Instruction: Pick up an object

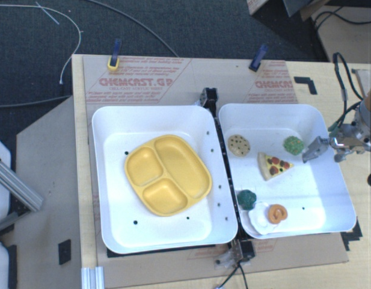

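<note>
I see two white bins side by side on the tabletop (89,161). The left bin (107,131) is near the tabletop's left edge. A yellow tray (168,174) with three parts lies in its middle.

The right bin (329,209) holds the small toy foods. A round cookie (238,144) lies near that bin's back left corner. A pizza slice (274,165) lies in the middle of that bin. A dark green lump (246,198) sits by its front left corner, next to a small white plate (257,223). An orange ring (276,213) rests on that plate. A light green lump (293,144) sits toward the back, just right of the cookie and pizza.

My gripper (317,149) comes in from the tabletop's right edge. It is just beside the light green lump. I cannot tell how wide it is. I see nothing held in it.
</note>
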Robot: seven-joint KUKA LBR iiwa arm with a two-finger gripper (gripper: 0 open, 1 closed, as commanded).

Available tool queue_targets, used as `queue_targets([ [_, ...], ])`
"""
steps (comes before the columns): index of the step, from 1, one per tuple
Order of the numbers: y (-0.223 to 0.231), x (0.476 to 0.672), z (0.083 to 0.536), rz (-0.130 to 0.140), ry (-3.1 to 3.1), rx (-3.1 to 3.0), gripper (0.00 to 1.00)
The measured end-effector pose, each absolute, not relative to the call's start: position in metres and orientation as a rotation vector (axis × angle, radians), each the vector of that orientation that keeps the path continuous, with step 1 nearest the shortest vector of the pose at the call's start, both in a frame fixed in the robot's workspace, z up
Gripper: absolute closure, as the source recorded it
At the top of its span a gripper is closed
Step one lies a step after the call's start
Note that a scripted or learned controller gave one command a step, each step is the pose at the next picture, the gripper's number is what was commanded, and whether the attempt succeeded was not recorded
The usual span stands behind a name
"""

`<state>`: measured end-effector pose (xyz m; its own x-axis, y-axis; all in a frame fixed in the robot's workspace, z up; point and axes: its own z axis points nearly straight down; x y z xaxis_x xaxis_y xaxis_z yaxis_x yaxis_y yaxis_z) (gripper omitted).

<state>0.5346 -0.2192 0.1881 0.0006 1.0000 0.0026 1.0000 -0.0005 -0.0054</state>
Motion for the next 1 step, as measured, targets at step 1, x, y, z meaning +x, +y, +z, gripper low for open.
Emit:
queue_targets([
  [1,-0.2077,0.5334,0.1341,0.003,-2.217,-2.215,0.0],
])
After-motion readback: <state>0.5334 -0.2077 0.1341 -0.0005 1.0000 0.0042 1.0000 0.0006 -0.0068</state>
